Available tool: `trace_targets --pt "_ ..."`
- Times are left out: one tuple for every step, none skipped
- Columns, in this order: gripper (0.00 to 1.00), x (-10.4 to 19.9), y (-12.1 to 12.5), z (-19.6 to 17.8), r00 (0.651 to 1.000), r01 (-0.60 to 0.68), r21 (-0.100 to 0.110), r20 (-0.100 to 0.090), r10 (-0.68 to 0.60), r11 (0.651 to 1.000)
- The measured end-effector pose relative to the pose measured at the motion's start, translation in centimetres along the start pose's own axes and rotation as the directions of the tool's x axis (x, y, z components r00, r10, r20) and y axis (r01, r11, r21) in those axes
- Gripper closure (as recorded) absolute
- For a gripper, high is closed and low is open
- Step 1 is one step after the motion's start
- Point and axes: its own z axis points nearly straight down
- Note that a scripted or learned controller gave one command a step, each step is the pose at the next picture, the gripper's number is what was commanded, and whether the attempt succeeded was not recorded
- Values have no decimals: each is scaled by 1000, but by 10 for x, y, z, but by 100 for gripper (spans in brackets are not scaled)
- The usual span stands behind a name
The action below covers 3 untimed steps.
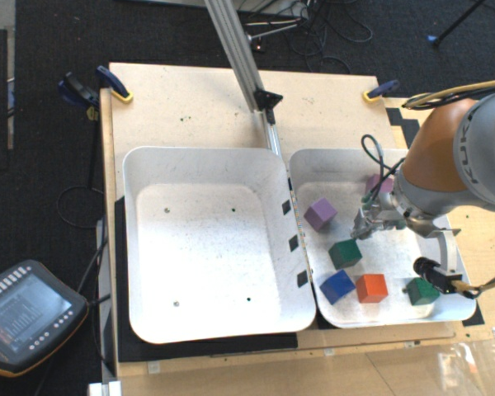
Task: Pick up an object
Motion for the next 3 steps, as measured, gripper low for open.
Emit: trace_targets --pt "100 5 1 -44 1000 3 -4 1 -3 1000" --pt "100 0 8 -88 1000 3 -5 2 -3 1000" --pt "100 0 10 -138 1000 4 -6 2 -4 1000"
